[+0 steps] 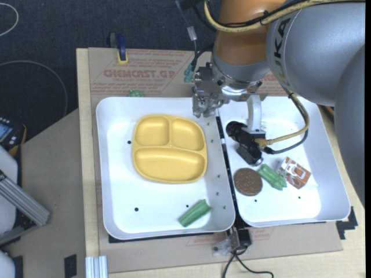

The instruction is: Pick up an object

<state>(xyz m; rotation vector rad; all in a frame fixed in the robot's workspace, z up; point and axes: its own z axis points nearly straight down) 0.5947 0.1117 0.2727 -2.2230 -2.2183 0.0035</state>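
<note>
My gripper (204, 108) hangs over the far right corner of the left bin (116, 172), just beyond the yellow divided plate (169, 148). Nothing shows between its fingers. A green piece (195, 212) lies near the left bin's front edge. In the right bin (316, 207) lie a brown round disc (248, 182), a second green piece (272, 176) and a small orange-and-white packet (295, 173).
The two bins meet along a ridge (225, 167) right below the gripper. The arm's big grey link covers the upper right of the view and part of the right bin. A blue-and-yellow clamp (121, 48) sits at the board's far edge.
</note>
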